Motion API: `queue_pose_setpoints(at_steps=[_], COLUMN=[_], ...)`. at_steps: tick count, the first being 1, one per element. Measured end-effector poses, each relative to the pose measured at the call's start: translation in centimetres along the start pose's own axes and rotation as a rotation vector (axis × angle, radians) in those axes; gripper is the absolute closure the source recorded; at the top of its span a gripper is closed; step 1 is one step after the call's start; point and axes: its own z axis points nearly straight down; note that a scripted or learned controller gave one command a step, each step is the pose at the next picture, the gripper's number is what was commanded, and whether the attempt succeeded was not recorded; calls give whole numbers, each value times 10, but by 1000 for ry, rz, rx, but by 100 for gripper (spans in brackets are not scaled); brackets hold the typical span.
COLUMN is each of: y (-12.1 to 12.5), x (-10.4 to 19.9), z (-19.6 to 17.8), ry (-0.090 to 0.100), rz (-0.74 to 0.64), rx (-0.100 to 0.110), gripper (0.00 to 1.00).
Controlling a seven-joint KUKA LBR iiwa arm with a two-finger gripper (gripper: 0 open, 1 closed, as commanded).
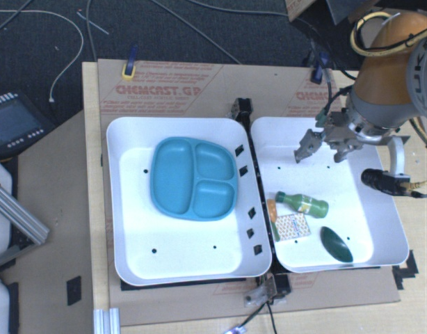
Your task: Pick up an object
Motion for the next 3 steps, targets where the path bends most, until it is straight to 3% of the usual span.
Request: queue_pose_setpoints(at_steps=[1,3], y=[3,3], x=[0,-7], z=[-8,94], ry=[-1,0], rz=[-3,-2], rx=[-15,-8], gripper=[0,0])
